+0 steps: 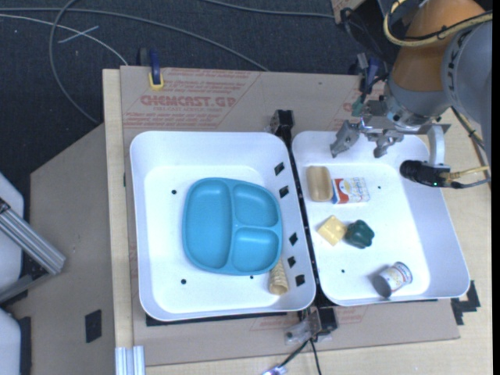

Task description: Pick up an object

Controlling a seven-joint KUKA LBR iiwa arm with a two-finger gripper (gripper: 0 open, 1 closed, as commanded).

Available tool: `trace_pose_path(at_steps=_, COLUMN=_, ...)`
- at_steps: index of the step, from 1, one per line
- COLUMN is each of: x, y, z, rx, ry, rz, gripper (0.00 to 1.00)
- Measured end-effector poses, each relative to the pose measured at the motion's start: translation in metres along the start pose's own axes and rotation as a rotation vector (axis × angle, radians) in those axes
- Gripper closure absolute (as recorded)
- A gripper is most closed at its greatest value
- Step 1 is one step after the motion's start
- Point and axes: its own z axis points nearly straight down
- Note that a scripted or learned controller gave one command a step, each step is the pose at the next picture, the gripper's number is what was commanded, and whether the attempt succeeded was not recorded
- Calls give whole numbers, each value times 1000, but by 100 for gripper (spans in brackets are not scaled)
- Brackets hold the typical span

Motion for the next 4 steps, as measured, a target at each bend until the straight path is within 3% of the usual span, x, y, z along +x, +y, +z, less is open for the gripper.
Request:
trace_pose_path(at_steps=1, x=8, y=-5, z=47, rx=3, ry=1, rz=0, gripper=0)
trace_pose_path(at_steps=2, x=8, y=-3, z=33, rx=-3, ry=1, rz=0, gripper=100)
trace_pose_path(at_steps=4, x=5, y=10, z=-72, rx=-6, ry=-1, rz=-1, gripper=100)
